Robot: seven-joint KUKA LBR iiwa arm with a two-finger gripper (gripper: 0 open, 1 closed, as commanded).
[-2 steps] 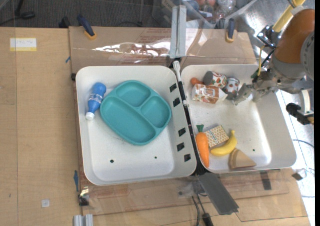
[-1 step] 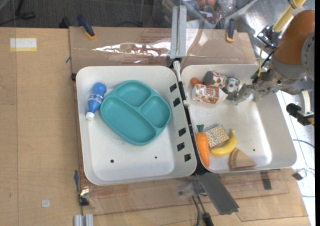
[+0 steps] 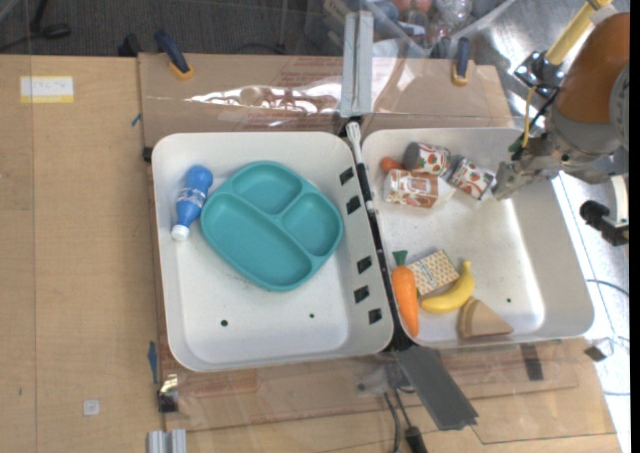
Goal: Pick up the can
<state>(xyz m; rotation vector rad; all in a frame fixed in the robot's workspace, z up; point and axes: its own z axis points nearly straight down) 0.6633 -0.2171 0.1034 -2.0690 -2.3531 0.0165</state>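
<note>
Right bin [image 3: 560, 271] — carrot [image 3: 404, 299], banana [image 3: 450, 291], cans [image 3: 470, 178]

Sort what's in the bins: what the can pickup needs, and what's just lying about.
For the job:
can
gripper
right bin

Lying about:
two cartons
carrot
banana
bread wedge
waffle block
teal plate
blue bottle
left bin

Teal tray [image 3: 270, 224] – blue-white bottle [image 3: 190, 199] – orange carrot [image 3: 404, 299] – yellow banana [image 3: 450, 293] – red-white can [image 3: 471, 178].
</note>
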